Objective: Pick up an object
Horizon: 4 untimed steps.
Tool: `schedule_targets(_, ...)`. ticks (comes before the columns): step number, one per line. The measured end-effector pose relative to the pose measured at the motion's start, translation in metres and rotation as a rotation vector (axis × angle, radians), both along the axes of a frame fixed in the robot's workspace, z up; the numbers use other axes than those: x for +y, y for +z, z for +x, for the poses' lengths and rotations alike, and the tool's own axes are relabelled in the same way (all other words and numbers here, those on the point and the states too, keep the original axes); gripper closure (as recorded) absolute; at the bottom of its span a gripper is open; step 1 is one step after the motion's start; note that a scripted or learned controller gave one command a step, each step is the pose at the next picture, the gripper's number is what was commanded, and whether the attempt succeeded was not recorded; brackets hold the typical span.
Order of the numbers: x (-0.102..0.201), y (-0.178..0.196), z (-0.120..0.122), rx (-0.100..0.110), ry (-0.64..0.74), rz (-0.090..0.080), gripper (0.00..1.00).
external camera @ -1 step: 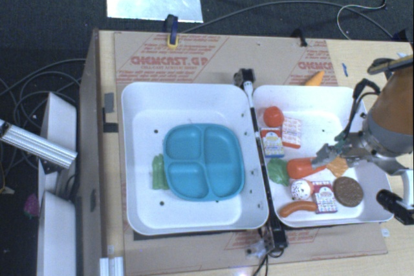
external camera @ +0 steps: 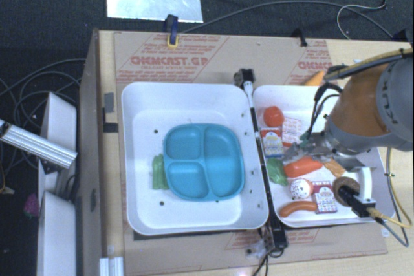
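The grey two-finger gripper [external camera: 303,150] hangs low in the right white bin [external camera: 297,92], just above a long orange carrot-shaped toy [external camera: 304,167]; I cannot tell its state. A blue four-compartment plastic plate [external camera: 203,161] sits in the left white bin [external camera: 149,100].

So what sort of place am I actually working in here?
Probably a robotics lab bench set up for pick tests, not a real kitchen. Two white bins sit side by side on a cardboard sheet, loose cables trail over the dark floor, and the right bin holds toy food such as an orange carrot.
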<state>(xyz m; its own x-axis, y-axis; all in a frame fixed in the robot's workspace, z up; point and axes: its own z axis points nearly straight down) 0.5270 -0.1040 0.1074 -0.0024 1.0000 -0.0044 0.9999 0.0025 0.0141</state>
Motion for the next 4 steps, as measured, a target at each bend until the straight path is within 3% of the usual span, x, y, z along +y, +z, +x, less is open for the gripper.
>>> schedule_targets(1,-0.045,-0.023,0.085,0.011,0.001,0.003,0.0)
schedule_targets(2,-0.057,-0.023,0.038,0.014,-0.001,0.004,0.0)
schedule_targets(3,-0.03,-0.023,0.0,0.014,-0.001,0.005,0.0)
schedule_targets(4,-0.03,-0.013,0.001,0.01,-0.001,0.003,1.0)
